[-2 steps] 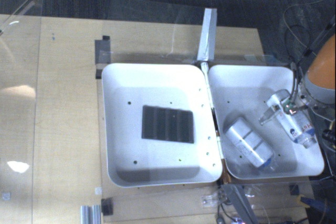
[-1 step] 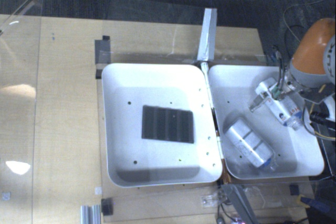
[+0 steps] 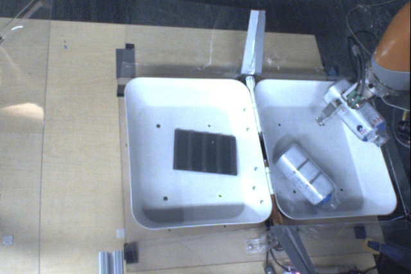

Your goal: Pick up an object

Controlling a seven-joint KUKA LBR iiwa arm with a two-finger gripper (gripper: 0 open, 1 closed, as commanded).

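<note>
The silver cylindrical object is seen lying on its side in the lower part of the right bin, tilted diagonally, presumably because it rolled to rest against the sloping floor. A dark ribbed pad is laid flat in the left bin. The gripper is held near the right bin's upper right, well apart from the cylinder; whether it is parted or closed cannot be told. A descent seems not yet begun.

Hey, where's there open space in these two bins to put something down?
Left bin: bare white floor rings the dark ridged pad, widest along the far wall and the left wall. Right bin: the far-left corner is free; the silver cylinder fills the near half, and the gripper crowds the far-right.
</note>
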